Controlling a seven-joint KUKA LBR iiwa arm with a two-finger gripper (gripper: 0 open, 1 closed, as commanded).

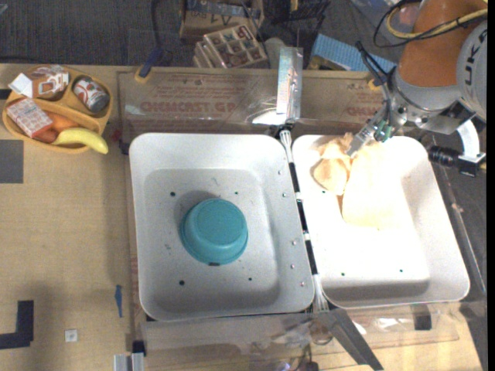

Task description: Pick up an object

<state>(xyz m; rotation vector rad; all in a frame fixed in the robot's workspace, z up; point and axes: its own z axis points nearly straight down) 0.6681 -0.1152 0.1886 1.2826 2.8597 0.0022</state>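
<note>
An upturned teal bowl lies in the middle of the left bin. A pale cream, crumpled-looking object lies in the far left corner of the right bin, partly washed out by bright light. My gripper hangs at the far edge of the right bin, its tip right at the upper right side of the cream object. Whether it touches the object is unclear. The grey arm with its orange band comes in from the upper right.
A yellow tray holding a banana, a can and small boxes sits on the bench at the far left. A cardboard strip runs behind the bins, with cluttered boxes and cables beyond.
</note>
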